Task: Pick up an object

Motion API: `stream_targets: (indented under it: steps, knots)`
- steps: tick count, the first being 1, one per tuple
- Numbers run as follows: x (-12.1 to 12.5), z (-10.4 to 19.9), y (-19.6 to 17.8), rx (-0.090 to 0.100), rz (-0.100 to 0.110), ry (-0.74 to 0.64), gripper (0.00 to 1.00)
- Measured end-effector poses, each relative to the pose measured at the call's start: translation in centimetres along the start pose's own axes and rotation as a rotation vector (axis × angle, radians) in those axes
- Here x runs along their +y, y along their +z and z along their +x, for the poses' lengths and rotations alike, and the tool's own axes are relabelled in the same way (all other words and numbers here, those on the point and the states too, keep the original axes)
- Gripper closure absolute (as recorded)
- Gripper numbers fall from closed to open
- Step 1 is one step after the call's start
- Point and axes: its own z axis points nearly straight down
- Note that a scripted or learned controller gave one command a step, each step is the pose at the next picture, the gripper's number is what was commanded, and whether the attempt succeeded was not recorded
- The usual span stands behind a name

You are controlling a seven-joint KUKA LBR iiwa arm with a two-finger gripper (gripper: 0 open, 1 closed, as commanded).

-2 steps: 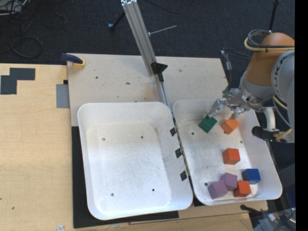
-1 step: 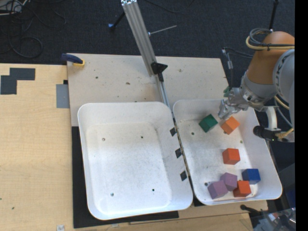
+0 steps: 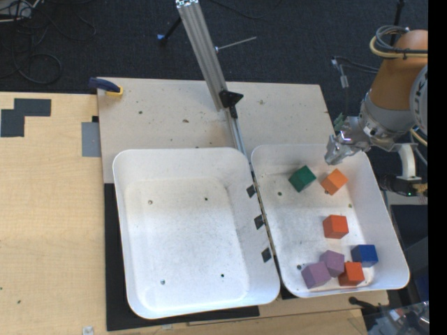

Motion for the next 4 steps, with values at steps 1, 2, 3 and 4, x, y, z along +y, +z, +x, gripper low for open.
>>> stream_targets:
  steps: [1,2,3,4]
  knots:
    - [-0.6,0.4,-4.7,0.0,-0.001,-0.002,1.0]
    - [-0.4,1.2,-9.6,0.0,-0.002,-0.004,1.0]
    - [-1.9,6.0,-8.3,0.003,0.007,-0.006,1.0]
    - [-2.2,11.8,-6.8,0.003,0.007,-0.007,1.0]
